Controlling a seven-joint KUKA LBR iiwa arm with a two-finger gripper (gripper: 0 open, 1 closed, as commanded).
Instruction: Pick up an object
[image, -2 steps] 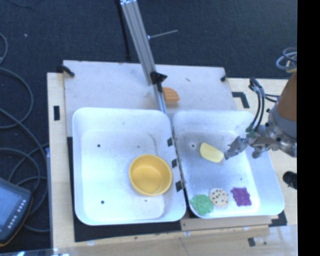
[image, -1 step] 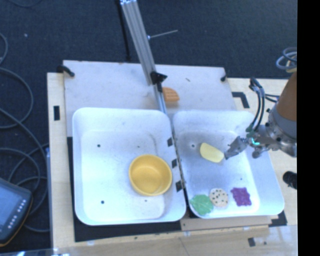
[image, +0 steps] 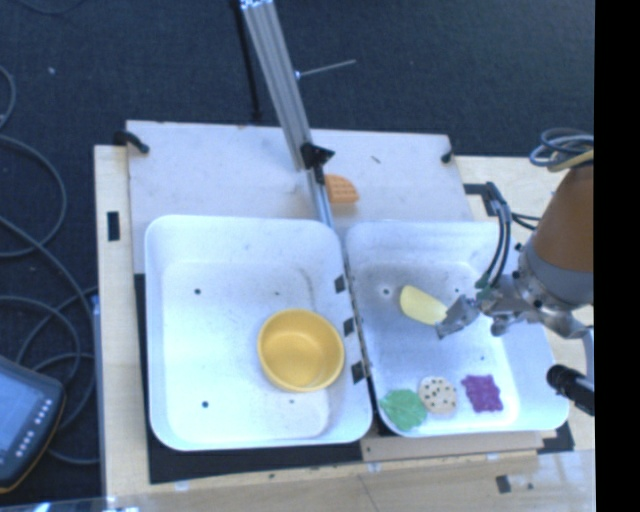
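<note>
While the grey two-finger gripper (image: 458, 318) hovers in the right bin (image: 520, 405), whether it is parted or closed cannot be told. Just beside it, toward the bin's middle, lies a pale yellow oblong block (image: 422, 305). It looks light and smooth, best pinched across its narrow width.

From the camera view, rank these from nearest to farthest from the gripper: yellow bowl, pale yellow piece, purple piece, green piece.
From the gripper:
1. Pale yellow piece, right bin, just to the gripper's left in the view.
2. Purple piece, right bin's near edge.
3. Green piece, same bin's near-left corner.
4. Yellow bowl, left bin.
</note>
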